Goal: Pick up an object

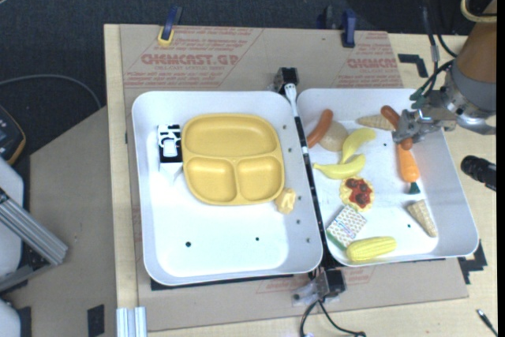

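My gripper [408, 132] hangs over the upper right part of the right bin [454, 185]. Whether it is open or shut is hidden by its own body. Just below it lies an orange carrot [407, 164] with its green end pointing toward the front. A brown sausage [388, 115] lies right beside the gripper on its left, partly covered by it. Nothing can be seen held.
The right bin also holds a red hot dog [319, 128], two bananas [353, 146], a pizza slice [357, 191], a checkered packet [346, 225], a corn cob [371, 249] and a cone [422, 217]. The left bin [213, 245] carries a yellow divided plate [233, 158].
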`<state>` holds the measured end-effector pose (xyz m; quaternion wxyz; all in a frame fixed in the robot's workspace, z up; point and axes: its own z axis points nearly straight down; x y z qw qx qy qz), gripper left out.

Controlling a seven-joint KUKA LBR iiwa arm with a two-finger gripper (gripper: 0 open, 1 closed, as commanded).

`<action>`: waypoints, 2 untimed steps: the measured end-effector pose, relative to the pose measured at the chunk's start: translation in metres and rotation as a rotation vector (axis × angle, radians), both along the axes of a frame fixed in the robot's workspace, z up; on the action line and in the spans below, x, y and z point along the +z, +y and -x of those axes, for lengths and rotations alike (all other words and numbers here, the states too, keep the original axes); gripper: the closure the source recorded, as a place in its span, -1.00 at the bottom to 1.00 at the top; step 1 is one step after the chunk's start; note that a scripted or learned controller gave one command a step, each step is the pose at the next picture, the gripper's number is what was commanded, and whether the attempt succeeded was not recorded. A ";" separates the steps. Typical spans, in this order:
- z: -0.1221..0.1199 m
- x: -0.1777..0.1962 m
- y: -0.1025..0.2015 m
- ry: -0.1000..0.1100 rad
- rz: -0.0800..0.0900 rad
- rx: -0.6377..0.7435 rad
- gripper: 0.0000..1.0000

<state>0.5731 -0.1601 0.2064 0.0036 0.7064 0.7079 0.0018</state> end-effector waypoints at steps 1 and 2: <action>-0.001 0.020 0.000 0.002 -0.001 -0.001 1.00; -0.028 0.011 0.049 0.004 -0.003 0.004 1.00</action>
